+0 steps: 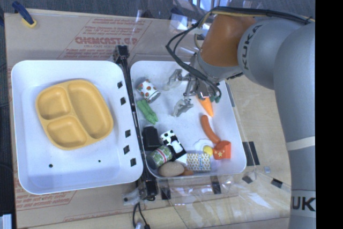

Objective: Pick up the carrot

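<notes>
Closest to the lens, the arm [257, 56] is being held over the right bin [236, 134], its fingers [182, 109] being held wide with nothing between them. The carrot [207, 107] is lying just beside them, nearer the bin's right wall. The fingers are probably best being shifted over it and set across its width before closing.

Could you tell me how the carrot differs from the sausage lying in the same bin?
The carrot is bright orange and tapers to a point; the sausage is duller reddish-orange, rounded and slightly curved. The carrot lies right under the gripper, partly hidden; the sausage lies apart and fully visible. Both are elongated toy foods in the right bin.
</notes>
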You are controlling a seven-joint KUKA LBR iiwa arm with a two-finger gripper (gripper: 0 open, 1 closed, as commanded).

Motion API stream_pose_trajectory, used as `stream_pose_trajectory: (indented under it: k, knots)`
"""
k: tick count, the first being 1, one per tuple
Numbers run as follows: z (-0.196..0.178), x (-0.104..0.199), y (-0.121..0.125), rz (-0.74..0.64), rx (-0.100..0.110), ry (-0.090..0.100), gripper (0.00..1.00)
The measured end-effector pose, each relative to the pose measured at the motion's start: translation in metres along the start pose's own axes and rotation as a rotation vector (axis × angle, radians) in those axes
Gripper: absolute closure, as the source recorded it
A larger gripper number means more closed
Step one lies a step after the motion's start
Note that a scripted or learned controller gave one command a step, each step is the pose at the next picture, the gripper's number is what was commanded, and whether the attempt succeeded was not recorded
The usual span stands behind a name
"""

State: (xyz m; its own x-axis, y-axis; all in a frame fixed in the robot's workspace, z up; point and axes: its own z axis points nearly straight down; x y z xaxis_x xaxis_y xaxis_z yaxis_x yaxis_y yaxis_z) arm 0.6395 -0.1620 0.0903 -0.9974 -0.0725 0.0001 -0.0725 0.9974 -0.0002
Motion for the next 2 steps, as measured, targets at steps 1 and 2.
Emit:
stream_pose_trajectory:
  k: [1, 2]
  knots:
    - [-0.002, 0.037, -0.046, -0.228, -0.001, 0.001, 0.00]
    - [-0.013, 0.035, -0.045, -0.230, 0.000, -0.003, 1.00]
